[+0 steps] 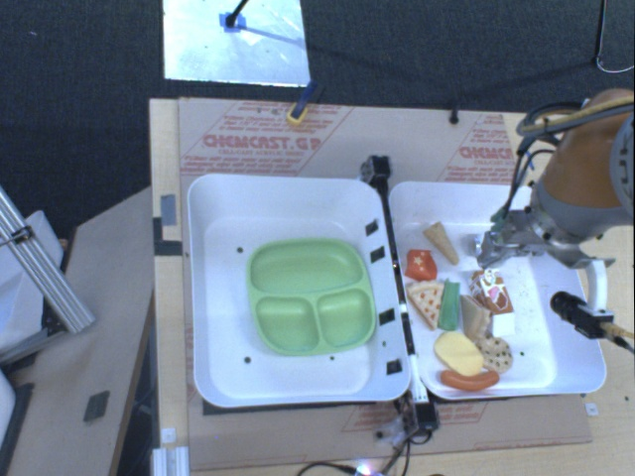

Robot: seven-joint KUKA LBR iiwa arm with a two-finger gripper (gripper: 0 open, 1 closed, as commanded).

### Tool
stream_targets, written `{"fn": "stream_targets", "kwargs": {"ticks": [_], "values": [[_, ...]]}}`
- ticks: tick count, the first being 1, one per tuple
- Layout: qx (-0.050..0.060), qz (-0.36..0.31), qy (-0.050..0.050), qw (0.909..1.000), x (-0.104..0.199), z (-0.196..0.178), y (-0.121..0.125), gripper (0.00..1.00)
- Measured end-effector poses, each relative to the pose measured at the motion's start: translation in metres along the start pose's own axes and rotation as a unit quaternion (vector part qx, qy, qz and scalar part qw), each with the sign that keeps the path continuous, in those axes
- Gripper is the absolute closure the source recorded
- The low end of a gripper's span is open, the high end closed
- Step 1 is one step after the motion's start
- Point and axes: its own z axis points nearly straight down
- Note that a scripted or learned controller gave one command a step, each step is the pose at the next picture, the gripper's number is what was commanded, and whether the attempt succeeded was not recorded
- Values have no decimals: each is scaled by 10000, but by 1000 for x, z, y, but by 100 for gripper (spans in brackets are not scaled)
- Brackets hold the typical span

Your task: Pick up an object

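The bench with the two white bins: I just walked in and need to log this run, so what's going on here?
A grey and orange arm reaches in from the right, its end effector low over the right bin, just above a small red and white item. That bin holds a heap of toy food: a red piece, a pizza slice, a cookie and a sausage. Nothing looks lifted yet. The left bin holds a green divided plate.

Toy food pieces lie clustered in the right bin: pizza slice, tomato, sausage, cookie
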Motion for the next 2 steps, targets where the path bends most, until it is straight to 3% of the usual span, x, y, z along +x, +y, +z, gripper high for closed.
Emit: {"fn": "stream_targets", "kwargs": {"ticks": [1,2], "values": [[-8,-2,-3,10000,0,-54,2,100],[8,-32,13,10000,54,-48,24,100]]}}
